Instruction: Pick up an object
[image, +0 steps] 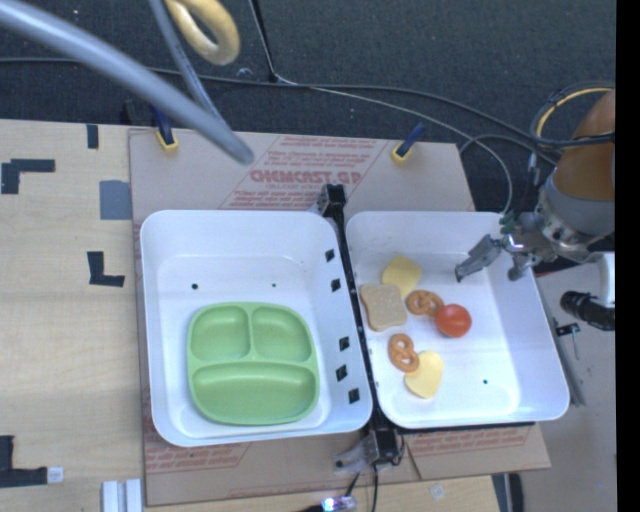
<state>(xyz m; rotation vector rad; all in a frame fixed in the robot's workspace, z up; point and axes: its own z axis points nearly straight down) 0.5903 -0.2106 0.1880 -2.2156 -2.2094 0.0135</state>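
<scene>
The tool (497, 257) hangs over the far right part of the right white plastic bin (535, 400), fingers spread apart and grasping nothing. Closest to it, just below and to its left, lies the small round red plastic tomato (454, 320), touching a brown pretzel (424, 301). The tomato looks light, rigid and smooth, so it may roll or squirt out; pinching across its widest middle seems safest.

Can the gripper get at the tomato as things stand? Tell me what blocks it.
Probably yes: the gripper hangs over the right bin, and the tomato lies uncovered, a pretzel close beside it.
</scene>
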